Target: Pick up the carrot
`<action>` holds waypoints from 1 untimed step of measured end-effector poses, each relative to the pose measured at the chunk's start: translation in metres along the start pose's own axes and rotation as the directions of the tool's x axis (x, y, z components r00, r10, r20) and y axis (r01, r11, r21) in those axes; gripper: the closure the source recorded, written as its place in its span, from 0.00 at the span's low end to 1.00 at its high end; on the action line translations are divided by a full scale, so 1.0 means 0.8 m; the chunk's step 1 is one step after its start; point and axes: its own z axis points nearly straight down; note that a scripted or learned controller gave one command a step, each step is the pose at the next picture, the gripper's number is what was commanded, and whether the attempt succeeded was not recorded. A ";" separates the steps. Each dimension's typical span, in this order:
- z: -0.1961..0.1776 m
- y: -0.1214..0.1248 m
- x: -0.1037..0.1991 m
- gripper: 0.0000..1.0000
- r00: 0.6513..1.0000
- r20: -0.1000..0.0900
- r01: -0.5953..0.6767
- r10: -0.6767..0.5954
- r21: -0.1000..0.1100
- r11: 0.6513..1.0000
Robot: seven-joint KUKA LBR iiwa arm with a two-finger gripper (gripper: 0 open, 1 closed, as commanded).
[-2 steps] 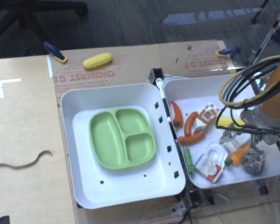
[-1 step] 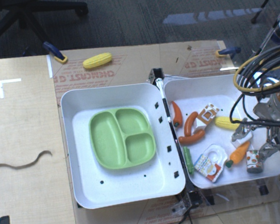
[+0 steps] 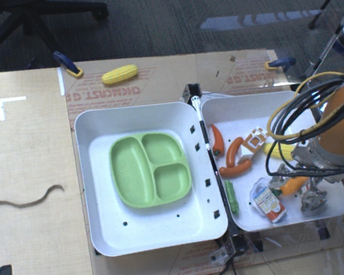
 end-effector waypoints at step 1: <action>-0.012 -0.001 -0.003 1.00 1.000 0.004 0.004 -0.004 0.004 1.000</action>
